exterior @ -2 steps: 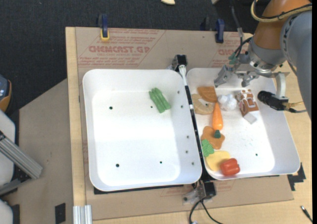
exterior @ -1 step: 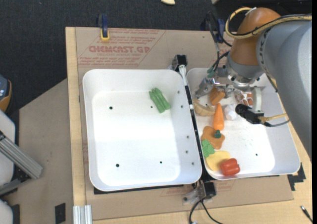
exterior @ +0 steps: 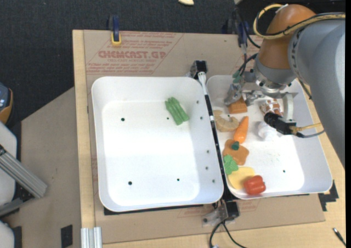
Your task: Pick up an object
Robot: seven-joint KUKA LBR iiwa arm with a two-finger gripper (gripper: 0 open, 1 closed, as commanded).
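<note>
The gripper (exterior: 241, 99) is hanging low over the far left corner of the right bin (exterior: 307, 178), just above a small orange block (exterior: 238, 108); whether it is grasping anything I cannot tell. Going from the near edge outward, a red tomato (exterior: 254, 185), a yellow piece (exterior: 240, 176) and a carrot (exterior: 241, 129) are lying along that bin's left side, with a green pod (exterior: 176, 111) sitting alone in the left bin (exterior: 109, 148). The block is probably light, stiff plastic, best pinched across its flat sides.

The big grey robot arm (exterior: 321, 55) runs off the right edge and hides the white right bin's (exterior: 296, 178) far corner.
</note>
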